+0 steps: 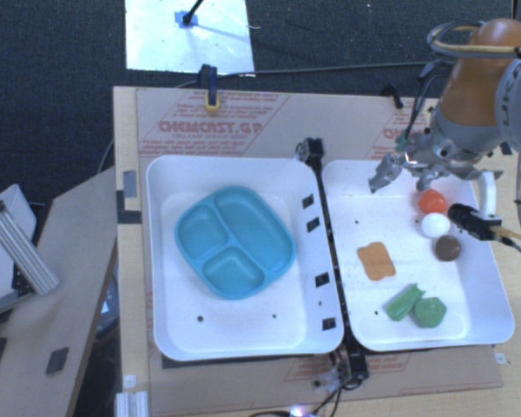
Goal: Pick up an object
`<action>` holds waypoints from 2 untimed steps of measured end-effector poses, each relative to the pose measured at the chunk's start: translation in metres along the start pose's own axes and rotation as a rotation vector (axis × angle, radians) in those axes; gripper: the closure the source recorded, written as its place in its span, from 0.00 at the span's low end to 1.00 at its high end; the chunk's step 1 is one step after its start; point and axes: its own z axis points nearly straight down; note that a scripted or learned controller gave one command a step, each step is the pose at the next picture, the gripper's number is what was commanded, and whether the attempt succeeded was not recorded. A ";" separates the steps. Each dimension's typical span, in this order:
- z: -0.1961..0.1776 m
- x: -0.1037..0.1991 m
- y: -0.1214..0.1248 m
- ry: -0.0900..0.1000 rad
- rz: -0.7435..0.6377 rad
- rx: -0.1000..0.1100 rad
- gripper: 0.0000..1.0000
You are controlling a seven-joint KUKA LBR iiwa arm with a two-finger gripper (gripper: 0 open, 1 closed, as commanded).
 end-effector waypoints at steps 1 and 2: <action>0.062 0.003 0.000 0.001 0.001 0.002 0.00; 0.114 0.004 0.000 0.001 0.001 0.000 0.00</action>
